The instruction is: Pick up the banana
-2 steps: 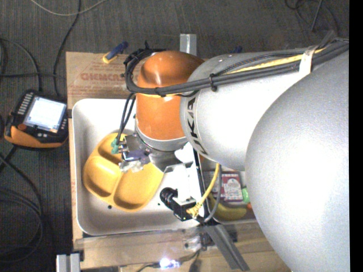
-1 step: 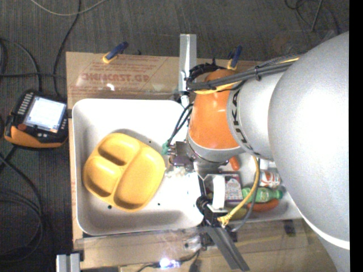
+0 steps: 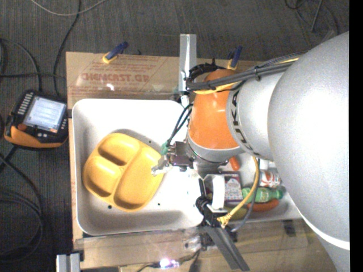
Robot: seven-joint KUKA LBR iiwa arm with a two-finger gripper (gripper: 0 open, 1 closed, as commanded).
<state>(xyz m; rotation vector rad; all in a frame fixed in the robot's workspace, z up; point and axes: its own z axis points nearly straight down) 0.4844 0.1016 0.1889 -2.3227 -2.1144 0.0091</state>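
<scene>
floor: dark carpet [image 3: 142, 10] | loose cables [image 3: 62, 14] | pendant [image 3: 39, 118] at left

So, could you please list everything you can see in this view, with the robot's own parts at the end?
left bin: one, white, left on the bench
right bin: one, white, mostly under the arm
divided plate: one, yellow, in the left bin
carton: one, dark red and white, right bin
bottle: one, green, right bin, beside the carton
board: one, brown cardboard, under the bins
clamps: two, blue, board's far edge
pendant: one, black and orange, floor at left
cables: several, pale and black, floor
arm: one, grey with orange band, over the right bin
</scene>
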